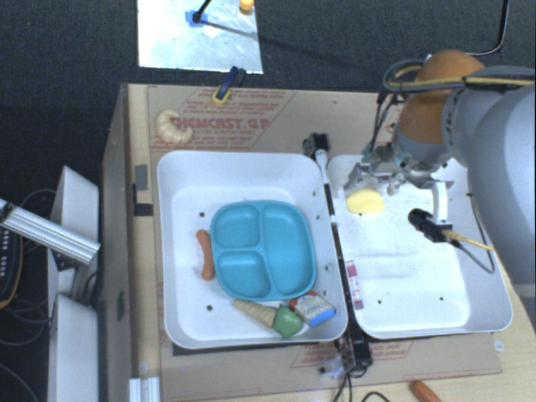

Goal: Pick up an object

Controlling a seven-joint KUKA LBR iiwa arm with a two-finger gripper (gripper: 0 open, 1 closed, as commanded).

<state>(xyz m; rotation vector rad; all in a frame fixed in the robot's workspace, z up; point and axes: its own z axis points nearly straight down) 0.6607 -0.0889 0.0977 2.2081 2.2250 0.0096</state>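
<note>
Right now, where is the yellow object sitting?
In the camera view, the yellow object lies in the right bin, near its upper left corner, close to the divider between the bins and just below the claw.

In the left bin point(167, 224) we see a blue divided plate point(262, 249) at the middle, with an orange sausage point(205, 255) just beside its left edge. Near the bin's front right corner lie a cream cone point(255, 312), a green piece point(287, 323) and a small packet point(316, 310), close together. At the bench's back edge we find a pale grub-shaped toy point(173, 126) and a blue-and-yellow clip point(228, 85). Beyond it lies a shiny sheet point(197, 23) bearing a yellow ball point(245, 4).
</note>
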